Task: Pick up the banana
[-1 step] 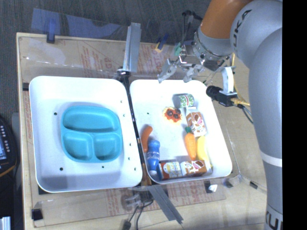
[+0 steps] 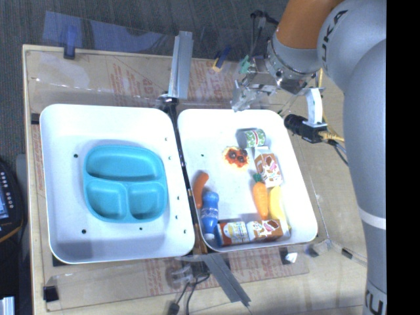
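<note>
Gripper [image 2: 252, 97] hangs over the far rim of the right bin [image 2: 298, 176], below the grey arm [image 2: 348, 38] that reaches in from the right; it holds nothing, and its slant hides whether it is open or closed, so I cannot tell. Left of it, the other bin [image 2: 59, 176] carries a blue tray [image 2: 125, 182] and plays no part in this step. The banana [image 2: 277, 205] lies in the near right part of the right bin, pale yellow, running near to far, close to the right wall. A carrot [image 2: 261, 199] lies touching its left side, a carton [image 2: 268, 168] sits just beyond its far end, and a box [image 2: 252, 230] lies across its near end. A bottle [image 2: 209, 216], a can [image 2: 252, 138] and a small orange toy [image 2: 235, 156] are farther off. To do this well, I judge the gripper should travel toward the near right, come straight down over the banana's middle, and close across its short width, with one finger slipping between banana and carrot and the other staying off the wall.
</note>
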Robot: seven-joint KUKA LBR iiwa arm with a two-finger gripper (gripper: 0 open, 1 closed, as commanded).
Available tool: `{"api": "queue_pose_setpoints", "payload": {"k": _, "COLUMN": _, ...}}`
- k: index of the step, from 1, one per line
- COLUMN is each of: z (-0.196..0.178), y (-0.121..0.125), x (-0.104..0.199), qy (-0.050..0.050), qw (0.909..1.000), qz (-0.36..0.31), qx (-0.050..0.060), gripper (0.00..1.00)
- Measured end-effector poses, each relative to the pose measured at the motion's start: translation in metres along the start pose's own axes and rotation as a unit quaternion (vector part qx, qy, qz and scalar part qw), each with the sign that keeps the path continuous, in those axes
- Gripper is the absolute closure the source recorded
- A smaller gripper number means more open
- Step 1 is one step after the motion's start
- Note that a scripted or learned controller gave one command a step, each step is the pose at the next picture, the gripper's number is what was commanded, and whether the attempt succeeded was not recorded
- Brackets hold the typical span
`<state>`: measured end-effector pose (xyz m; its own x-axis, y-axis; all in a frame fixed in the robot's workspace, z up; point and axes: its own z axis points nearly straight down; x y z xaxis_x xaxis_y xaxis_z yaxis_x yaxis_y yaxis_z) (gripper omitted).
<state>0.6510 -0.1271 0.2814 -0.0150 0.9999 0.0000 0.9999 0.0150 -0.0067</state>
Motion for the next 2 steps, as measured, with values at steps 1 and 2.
{"api": "queue_pose_setpoints", "payload": {"k": 1, "z": 0.044, "y": 0.006, "x": -0.021, "qy": 0.000, "qw": 0.9982, "qz": -0.060, "qx": -0.001, "gripper": 1.00}}
{"api": "queue_pose_setpoints", "payload": {"k": 2, "z": 0.066, "y": 0.006, "x": -0.034, "qy": 0.001, "qw": 0.9963, "qz": -0.086, "qx": -0.001, "gripper": 1.00}}
